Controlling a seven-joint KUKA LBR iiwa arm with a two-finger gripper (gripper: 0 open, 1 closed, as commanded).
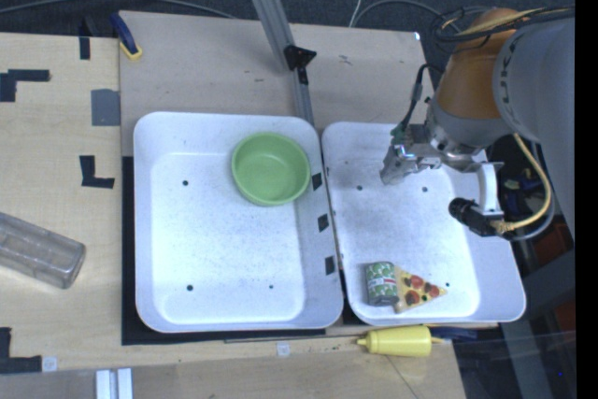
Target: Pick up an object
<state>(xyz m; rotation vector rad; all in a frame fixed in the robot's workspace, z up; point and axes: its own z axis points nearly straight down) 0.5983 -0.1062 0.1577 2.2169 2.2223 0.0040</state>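
Camera view: arm comes in from the right side of the tabletop (215,70), hand (397,168) hanging over the far half of the right bin (420,220), near that bin's far-left corner. Can't tell whether the hand is released or clenched: it is seen from above and the tips blur together. Nothing visible between them.

Right bin contents: small green can (379,282) lying near the bin's near edge, with a pizza-slice toy (418,290) touching it on its right. Both sit well apart from the hand, toward the near edge of the tabletop.

Left bin (224,229): green bowl (271,168), upright, at the far-right corner of that bin, just beside the divider between the two bins.

Outside the bins: yellow mustard bottle (400,342) lying on its side on the tabletop, just beyond the near edge of the right bin. Clear plastic cylinder (37,249) lying at the left edge of the tabletop. Grey metal pole (271,5) slants in from the far edge and ends between the two bins.
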